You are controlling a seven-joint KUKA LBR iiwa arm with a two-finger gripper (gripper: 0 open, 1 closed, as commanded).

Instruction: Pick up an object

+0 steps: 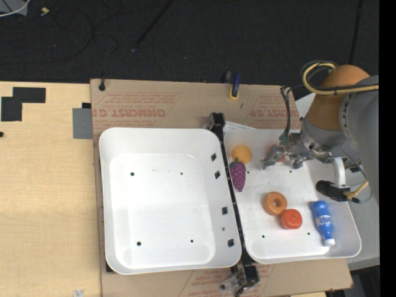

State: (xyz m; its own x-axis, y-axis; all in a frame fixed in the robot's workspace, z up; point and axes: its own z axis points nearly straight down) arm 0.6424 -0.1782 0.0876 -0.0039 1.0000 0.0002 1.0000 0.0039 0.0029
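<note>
The right bin holds several small objects. A yellow-orange rounded object lies near its left wall, with a purple grape bunch just below it. An orange ring and a red round object sit side by side toward the front. A blue bottle with a white cap lies at the right. My gripper hovers over the back of this bin, right of the yellow object, with its fingers spread and nothing between them.
The left bin stands beside the right one, with black clips along the shared wall. A blue clamp holds the cardboard at the back. The arm's grey body and orange band rise at the right.
</note>
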